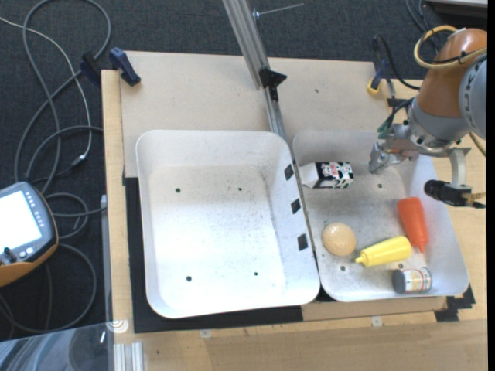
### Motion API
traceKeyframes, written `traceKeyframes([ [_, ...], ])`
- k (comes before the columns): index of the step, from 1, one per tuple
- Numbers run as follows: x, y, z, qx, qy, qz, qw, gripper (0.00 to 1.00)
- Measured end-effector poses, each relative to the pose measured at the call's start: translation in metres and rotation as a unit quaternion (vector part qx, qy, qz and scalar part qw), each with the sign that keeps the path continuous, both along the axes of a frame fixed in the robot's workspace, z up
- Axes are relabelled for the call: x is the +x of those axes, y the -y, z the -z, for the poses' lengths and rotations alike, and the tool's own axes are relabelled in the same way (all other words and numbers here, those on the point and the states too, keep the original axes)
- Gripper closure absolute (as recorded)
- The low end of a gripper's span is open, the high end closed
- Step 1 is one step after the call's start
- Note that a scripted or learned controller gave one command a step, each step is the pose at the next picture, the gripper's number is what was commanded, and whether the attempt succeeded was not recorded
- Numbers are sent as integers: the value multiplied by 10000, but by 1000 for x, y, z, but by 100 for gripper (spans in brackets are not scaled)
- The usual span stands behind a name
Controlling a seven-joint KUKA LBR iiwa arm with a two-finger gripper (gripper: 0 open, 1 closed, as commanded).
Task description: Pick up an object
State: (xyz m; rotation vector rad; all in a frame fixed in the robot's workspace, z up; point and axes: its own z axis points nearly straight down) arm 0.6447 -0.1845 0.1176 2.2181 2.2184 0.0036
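One gripper (379, 161) hangs over the far edge of the right bin (456, 273), at the end of a grey arm (452, 91) with an orange band reaching in from the surface's right side; whether its jaws are parted or closed cannot be told, since the wrist covers them from above. Nothing is seen between them. Nearest, just to their left along the same far edge, lies a small black-and-white carton (329, 174), its long axis running left to right; it looks the likeliest target, calling for a short sideways shift. Farther toward the near edge sit an orange carrot-shaped piece (414, 221), lying far-to-near by the right wall, a yellow bottle (384, 251) set at a slant, a tan ball (339, 239) touching or just beside the bottle's tip, and a small can (411, 280) on its side at the near right corner. The left bin (155, 153) stands beside it, toward the surface's left edge. A metal rail (255, 49) crosses the far edge.
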Motion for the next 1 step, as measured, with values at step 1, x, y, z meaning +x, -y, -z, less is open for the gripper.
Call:
traceKeyframes([
  [1, -1, 2, -65, -5, 19, 1, 10000, 100],
])
